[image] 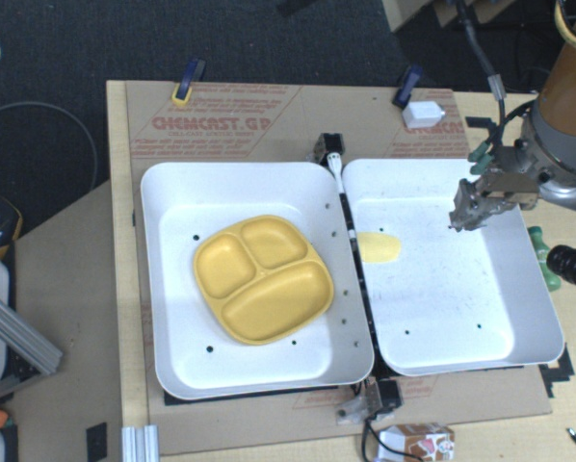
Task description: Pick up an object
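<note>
A yellow divided plate [262, 278] with three compartments lies in the left white bin [172, 354]. A small pale yellow flat object [379, 248] rests near the left wall of the right white bin [519, 340]. My gripper [469, 212] hangs over the upper right part of the right bin, well to the right of the small yellow object. Nothing shows between its fingers.
The arm comes in from the right, above the right bin's far corner. A green object [541, 254] lies just outside the right bin's right rim. Clamps [185, 81] and a white block [423, 115] sit on the cardboard behind the bins.
</note>
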